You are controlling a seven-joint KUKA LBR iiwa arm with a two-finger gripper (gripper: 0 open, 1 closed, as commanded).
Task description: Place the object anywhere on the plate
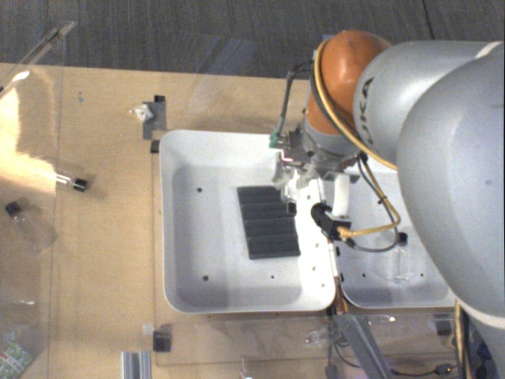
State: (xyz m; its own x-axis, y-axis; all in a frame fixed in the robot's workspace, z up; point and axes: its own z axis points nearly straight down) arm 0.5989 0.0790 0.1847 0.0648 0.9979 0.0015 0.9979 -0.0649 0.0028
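Note:
A dark grey ridged rectangular plate [267, 223] lies flat in the middle of the left white bin [175, 235]. My gripper [293, 191] hangs over the plate's upper right corner, near the wall between the two bins. The grey arm with its orange band [341, 68] comes in from the right and hides the space under the wrist. I cannot make out any object in the gripper from this angle.
The right bin [394, 292] is mostly covered by the arm; a small clear item [402, 260] lies in it. A yellow cable [371, 231] loops off the wrist. Small black fixtures [158, 117] stand on the wooden bench to the left.

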